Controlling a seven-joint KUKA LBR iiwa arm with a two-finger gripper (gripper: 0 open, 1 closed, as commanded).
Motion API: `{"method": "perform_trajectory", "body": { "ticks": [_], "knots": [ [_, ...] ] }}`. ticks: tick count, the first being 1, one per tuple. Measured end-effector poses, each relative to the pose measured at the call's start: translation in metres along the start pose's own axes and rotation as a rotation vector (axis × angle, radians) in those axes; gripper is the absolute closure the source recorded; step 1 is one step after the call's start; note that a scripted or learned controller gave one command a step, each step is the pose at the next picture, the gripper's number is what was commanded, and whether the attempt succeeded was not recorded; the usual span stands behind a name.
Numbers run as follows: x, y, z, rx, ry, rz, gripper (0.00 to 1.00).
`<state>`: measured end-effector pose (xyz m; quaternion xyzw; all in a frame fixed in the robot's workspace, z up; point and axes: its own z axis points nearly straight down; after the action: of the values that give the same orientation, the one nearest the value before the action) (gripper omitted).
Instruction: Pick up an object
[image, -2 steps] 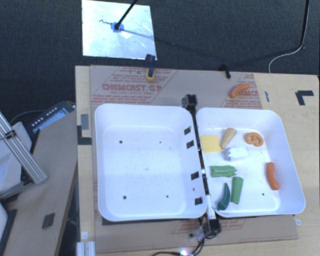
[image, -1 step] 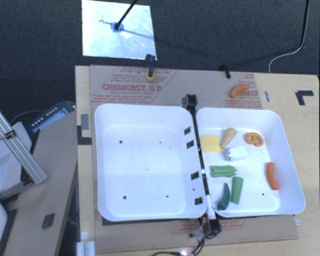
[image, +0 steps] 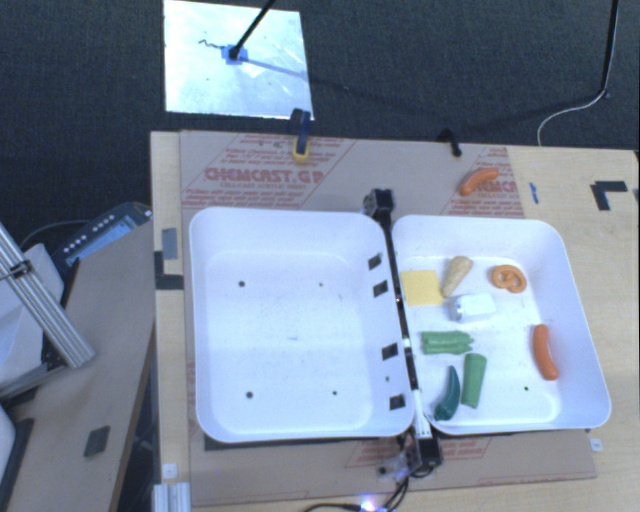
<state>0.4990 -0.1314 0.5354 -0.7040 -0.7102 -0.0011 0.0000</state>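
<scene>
two bins (image: 290, 225); nine toy foods (image: 446, 342)

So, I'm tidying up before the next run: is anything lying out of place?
Yes: one orange sausage lies on the bench board beyond the right bin, outside both bins, while a similar sausage sits inside it.

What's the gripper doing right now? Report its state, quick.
Gripper: cannot be told from the camera view. The objects, such as the yellow block and the orange sausage, lie loose in the right bin.
</scene>
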Motion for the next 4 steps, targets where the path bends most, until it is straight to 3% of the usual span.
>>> {"method": "perform_trajectory", "body": {
  "ticks": [1, 2, 3, 4],
  "knots": [
    [-0.056, 0.049, 0.000, -0.004, -0.005, 0.009, 1.00],
    [-0.059, -0.006, 0.162, 0.015, 0.003, 0.011, 1.00],
    [-0.025, -0.008, 0.002, -0.020, -0.007, 0.001, 1.00],
    [-0.072, 0.040, -0.001, -0.005, -0.005, 0.008, 1.00]
  ]
}}
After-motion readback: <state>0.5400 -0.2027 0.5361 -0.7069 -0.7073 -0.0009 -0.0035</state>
